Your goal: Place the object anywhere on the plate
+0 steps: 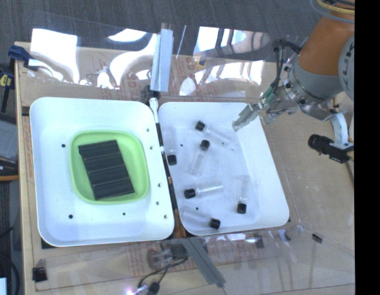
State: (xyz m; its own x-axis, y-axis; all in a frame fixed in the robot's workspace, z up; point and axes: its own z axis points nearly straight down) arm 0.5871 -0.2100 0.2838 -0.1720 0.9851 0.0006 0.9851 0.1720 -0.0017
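Note:
A black ridged rectangular block lies flat on the green plate, which sits in the left white bin. The block covers the middle of the plate and is slightly rotated. My gripper hangs over the far right corner of the right bin, well away from the plate and the block. Nothing is visibly held in it.
Several small clear vials with black caps are scattered across the right bin's floor. A raised divider runs between the two bins. The arm's orange band stands at the upper right, with a black knob beside the bin.

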